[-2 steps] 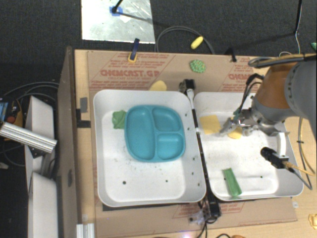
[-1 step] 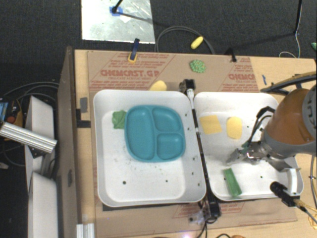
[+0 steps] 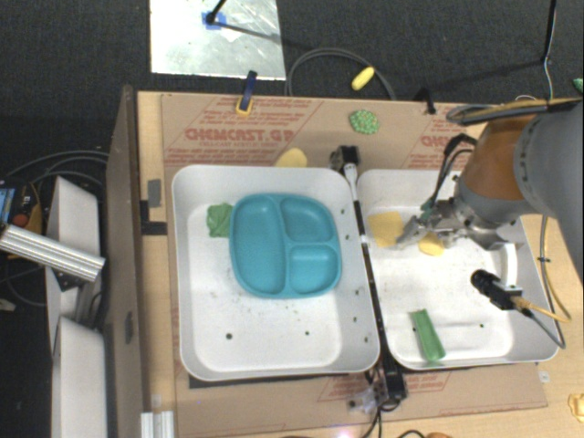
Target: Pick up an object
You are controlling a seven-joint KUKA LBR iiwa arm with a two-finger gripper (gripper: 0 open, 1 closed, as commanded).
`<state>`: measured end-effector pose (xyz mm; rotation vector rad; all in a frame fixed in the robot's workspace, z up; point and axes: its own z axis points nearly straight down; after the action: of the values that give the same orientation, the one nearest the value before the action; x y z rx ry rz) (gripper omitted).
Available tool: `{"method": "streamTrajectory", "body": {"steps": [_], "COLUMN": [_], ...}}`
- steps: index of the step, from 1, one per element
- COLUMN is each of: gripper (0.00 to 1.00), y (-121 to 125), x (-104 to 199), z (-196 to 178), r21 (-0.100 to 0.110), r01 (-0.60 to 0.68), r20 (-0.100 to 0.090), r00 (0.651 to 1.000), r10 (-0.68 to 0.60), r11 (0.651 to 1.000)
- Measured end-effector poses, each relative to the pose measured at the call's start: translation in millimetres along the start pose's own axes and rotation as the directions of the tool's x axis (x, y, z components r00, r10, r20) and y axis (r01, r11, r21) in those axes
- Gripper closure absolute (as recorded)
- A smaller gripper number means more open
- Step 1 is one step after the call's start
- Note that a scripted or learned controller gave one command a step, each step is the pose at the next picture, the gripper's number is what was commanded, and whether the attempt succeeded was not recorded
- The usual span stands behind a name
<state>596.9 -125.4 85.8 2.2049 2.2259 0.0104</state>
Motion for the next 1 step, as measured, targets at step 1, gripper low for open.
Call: {"method": "streamTrajectory", "body": {"steps": [1], "gripper": [1.0], "y": [-2.9], "x": [-2.8], "z": [-11.0], "r21": [0.003], "r01": [-0.005], "r20": [0.001], "r00": [1.0], "r10": [0.005], "r11": [1.0]}}
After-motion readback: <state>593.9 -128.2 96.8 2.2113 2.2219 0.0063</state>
